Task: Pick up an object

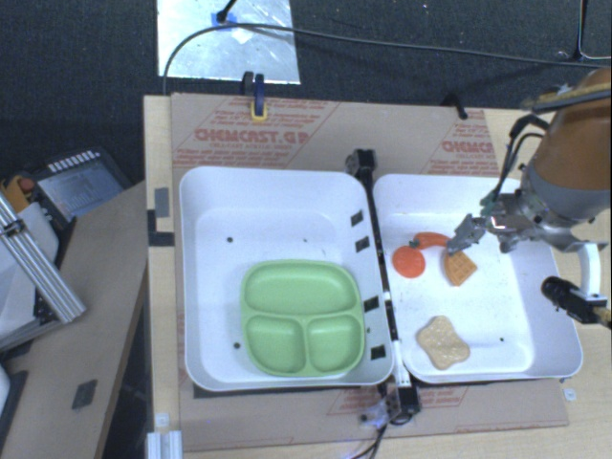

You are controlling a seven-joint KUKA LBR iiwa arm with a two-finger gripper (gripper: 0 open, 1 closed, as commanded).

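Observation:
Several toy foods lie in the right bin. A round red slice sits beside a small orange-red stick near the bin's left wall. To their right is an orange waffle-like piece, and a beige cookie-shaped piece lies near the front. My gripper reaches in from the right and hangs just above the waffle piece's top edge, close to the stick's right end. Nothing shows in its grasp.
The left bin holds a green divided plate. A black divider with clips runs between the bins. The arm's grey body covers the right bin's far right corner. A black fitting juts over the right rim.

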